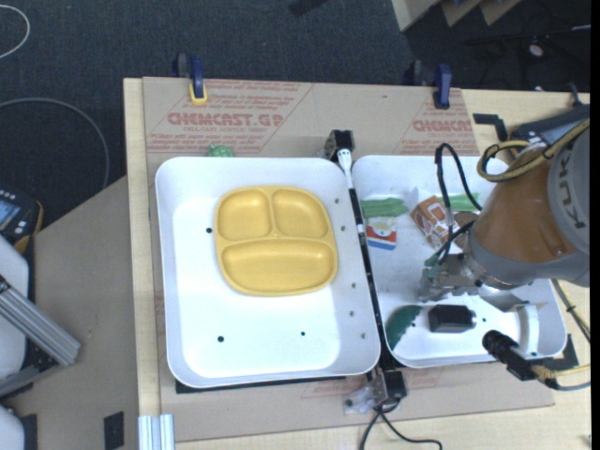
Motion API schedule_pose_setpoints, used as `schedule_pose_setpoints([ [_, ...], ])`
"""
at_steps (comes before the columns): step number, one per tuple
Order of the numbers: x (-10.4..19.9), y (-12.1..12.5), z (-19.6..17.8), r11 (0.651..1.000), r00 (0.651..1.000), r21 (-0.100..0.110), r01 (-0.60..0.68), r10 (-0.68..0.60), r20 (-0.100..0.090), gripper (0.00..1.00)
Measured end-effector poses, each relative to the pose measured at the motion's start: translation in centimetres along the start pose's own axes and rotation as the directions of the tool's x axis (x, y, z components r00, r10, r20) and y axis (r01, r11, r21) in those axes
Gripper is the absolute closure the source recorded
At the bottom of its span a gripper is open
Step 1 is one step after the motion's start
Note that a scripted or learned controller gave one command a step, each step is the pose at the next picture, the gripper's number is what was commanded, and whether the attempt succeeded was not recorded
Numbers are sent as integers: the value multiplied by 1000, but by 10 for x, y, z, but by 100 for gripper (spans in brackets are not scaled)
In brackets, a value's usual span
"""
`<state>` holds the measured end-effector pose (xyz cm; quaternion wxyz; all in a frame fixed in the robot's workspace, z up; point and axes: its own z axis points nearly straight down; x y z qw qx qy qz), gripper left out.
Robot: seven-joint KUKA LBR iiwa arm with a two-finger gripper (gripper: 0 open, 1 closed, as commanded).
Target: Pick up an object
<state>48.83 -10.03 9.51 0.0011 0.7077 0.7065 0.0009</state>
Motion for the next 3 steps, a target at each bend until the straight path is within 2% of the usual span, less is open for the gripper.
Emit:
schedule_pose_setpoints([
  [1,81,-7,-95,1000,1000,-7,11,-11,-3,100],
  [2,181,-9,-140,1000,1000,-3,14,-14,-4,100],
  [3,187,-7,-291,1000,1000,-15,6,-6,-5,100],
])
